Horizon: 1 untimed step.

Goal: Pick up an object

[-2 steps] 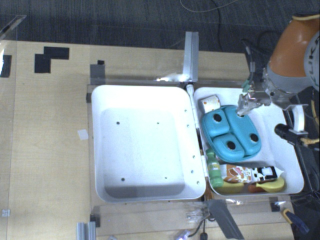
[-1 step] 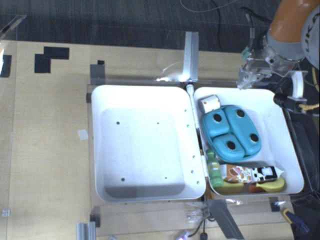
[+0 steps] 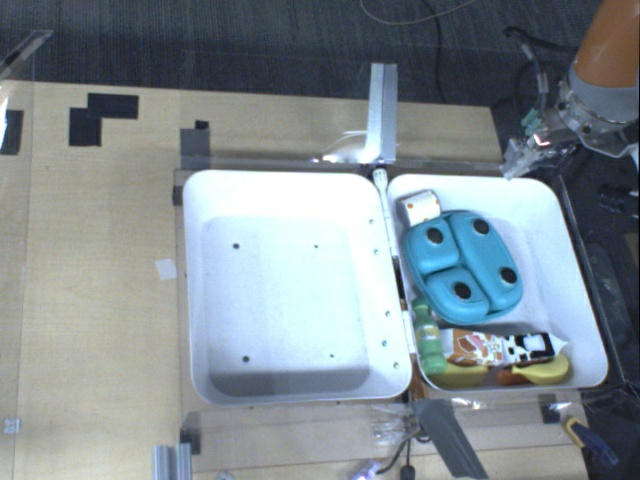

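In the right bin (image 3: 560,228) lies a large blue lumpy toy with dark dots (image 3: 462,265), filling its left half. A small white and orange box (image 3: 419,207) sits at the toy's upper left. Along the bin's front edge lie a green bottle (image 3: 428,340), a printed packet with a cow pattern (image 3: 497,348) and a yellow banana-like piece (image 3: 545,371). My gripper (image 3: 527,140) hangs at the upper right, above the bin's back right corner, well clear of all the objects. Nothing shows between its tips.
The left bin (image 3: 200,268) is a shallow white tray. A metal post (image 3: 383,118) stands behind the divider between the bins. Black marker shapes (image 3: 100,116) lie on the wooden bench at the far left. A cable (image 3: 420,8) loops on the dark floor behind.
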### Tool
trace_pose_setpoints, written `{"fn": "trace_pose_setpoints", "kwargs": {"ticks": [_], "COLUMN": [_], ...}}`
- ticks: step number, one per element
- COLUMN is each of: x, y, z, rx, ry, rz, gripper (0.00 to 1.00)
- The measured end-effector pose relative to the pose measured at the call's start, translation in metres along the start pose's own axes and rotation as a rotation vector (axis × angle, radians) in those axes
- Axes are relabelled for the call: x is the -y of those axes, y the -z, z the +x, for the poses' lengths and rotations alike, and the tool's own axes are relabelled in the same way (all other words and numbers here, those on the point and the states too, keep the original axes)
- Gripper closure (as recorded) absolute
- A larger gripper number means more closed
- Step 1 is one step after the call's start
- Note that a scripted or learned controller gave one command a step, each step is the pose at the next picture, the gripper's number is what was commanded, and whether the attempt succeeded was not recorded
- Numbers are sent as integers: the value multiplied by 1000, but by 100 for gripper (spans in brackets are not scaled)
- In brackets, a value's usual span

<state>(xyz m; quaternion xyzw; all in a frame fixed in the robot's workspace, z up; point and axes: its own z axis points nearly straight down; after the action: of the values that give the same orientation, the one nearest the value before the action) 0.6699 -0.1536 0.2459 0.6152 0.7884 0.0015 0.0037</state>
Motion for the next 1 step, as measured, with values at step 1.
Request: {"fn": "trace_pose_setpoints", "kwargs": {"ticks": [1], "x": [12], "y": [-16], "z": [-51], "rx": [1], "ry": [55], "rz": [-1], "gripper": [100]}}
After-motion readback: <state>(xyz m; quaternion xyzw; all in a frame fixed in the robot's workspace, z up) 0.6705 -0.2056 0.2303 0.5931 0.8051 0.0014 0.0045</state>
